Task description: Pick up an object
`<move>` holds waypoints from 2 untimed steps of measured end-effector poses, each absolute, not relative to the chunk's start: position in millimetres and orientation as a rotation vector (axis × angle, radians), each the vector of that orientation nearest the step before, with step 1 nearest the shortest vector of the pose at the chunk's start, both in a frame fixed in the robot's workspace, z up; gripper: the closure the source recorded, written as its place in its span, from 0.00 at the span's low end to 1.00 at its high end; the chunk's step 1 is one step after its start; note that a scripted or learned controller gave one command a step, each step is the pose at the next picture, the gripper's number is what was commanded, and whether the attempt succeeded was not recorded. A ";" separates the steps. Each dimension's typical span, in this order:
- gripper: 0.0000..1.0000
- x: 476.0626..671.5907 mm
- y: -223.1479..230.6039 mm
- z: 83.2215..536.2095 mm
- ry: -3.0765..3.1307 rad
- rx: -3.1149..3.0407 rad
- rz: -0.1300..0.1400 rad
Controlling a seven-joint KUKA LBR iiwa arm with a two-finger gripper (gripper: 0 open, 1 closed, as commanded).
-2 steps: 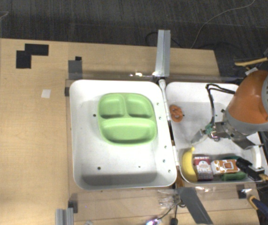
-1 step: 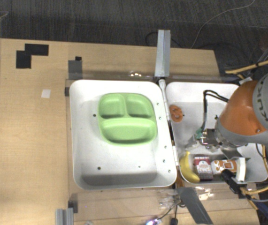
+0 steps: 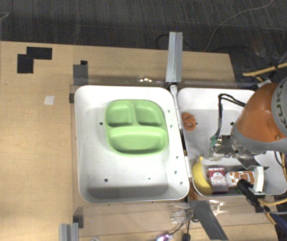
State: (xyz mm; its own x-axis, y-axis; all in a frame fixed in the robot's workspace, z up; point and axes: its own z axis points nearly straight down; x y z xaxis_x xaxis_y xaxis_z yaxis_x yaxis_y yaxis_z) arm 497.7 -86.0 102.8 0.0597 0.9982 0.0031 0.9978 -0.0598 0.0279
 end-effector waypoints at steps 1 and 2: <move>1.00 492.8 -161.7 91.8 2.090 2.322 0.018; 0.00 492.5 -164.5 92.1 2.084 2.324 0.015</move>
